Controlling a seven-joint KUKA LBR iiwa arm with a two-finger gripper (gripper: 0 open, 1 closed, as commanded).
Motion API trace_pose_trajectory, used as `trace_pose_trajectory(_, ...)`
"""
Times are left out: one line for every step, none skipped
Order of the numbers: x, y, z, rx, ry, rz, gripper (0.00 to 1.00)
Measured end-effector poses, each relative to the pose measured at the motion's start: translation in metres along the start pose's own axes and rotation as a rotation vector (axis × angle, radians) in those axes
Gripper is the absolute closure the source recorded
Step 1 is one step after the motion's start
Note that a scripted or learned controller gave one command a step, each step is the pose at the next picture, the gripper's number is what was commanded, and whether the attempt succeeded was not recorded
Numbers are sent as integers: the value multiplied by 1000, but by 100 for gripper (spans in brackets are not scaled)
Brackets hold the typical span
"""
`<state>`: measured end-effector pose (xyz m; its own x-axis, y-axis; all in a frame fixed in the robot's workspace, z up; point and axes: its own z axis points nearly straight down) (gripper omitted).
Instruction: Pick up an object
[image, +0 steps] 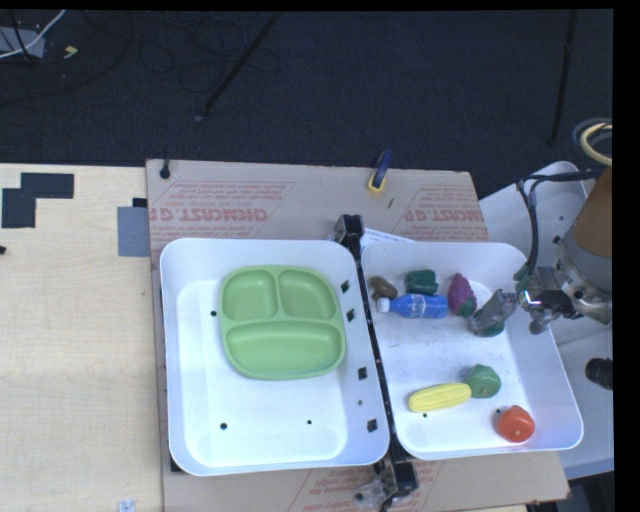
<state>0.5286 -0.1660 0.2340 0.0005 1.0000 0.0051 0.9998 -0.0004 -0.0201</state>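
The right bin (545, 345) holds several small toys. Along its far side lie a brown piece (383, 288), a blue bottle (418, 306), a dark green piece (421, 281) and a purple piece (460, 294). Nearer the front are a yellow corn cob (438, 398), a green vegetable (484, 380) and a red tomato (515, 424). My gripper (489, 314) hangs low over the bin's right middle, just right of the purple piece and above the green vegetable. The arm reaches in from the right.
The left bin (195, 400) holds a light green divided plate (281, 322). A black divider (365, 340) runs between the bins. Both bins rest on a cardboard sheet (260, 205). A yellow-blue clamp (379, 172) sits at the cardboard's far edge.
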Motion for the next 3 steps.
trace_pose_trajectory(0,2,-6,-11,-2,-2,0)
trace_pose_trajectory(2,9,41,-10,-2,-3,0)
trace_pose_trajectory(0,10,104,-10,-2,-3,0)
